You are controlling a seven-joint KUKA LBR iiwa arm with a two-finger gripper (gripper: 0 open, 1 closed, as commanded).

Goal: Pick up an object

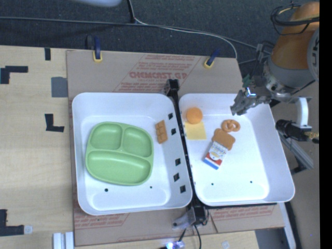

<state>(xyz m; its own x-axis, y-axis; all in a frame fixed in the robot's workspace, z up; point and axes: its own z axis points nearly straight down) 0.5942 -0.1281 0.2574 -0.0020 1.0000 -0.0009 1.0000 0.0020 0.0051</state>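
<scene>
Camera view, from above: I see the claw (240, 107) poised over the upper right part of the right bin (270, 154), near its far rim; whether it is open or closed I cannot tell, as its tips read as a dark blur. Just below it lies a pretzel (230, 125), then a brown bread slice (223, 138) touching a small carton (216, 155). An orange ball (194, 114) sits against a yellow block (195, 132) near the divider. The bin's lower half offers open room. In the left bin (93, 113) a green divided plate (120, 153) fills the middle; a small brown piece (161, 132) lies by its right wall. The arm is cut off at the frame's right edge.
</scene>
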